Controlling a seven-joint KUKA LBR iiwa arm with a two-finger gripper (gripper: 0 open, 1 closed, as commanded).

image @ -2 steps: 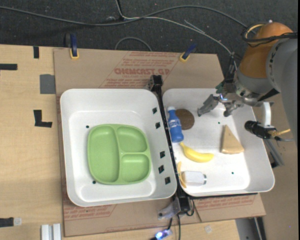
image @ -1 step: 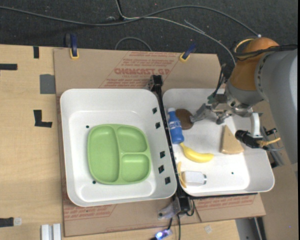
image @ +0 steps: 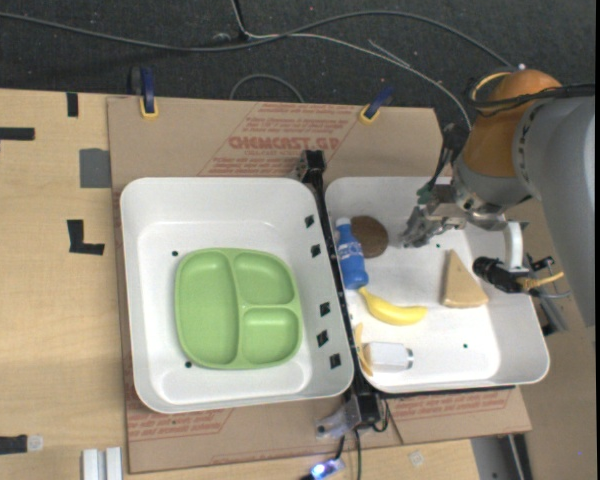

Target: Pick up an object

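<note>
Nearest the lens, a small white rounded block (image: 387,355) lies at the front of the right-hand shallow white bin (image: 515,363), with a yellow banana (image: 392,310) just behind it. Beside them sit a tan wedge (image: 461,281), a blue bottle (image: 350,256) and a brown round lump (image: 369,235). Above the bin's far side hangs the grey gripper (image: 420,226), nothing visibly between its fingers; spread or pressed together, I cannot tell. Left bin (image: 140,208) holds a green divided plate (image: 238,307)
</note>
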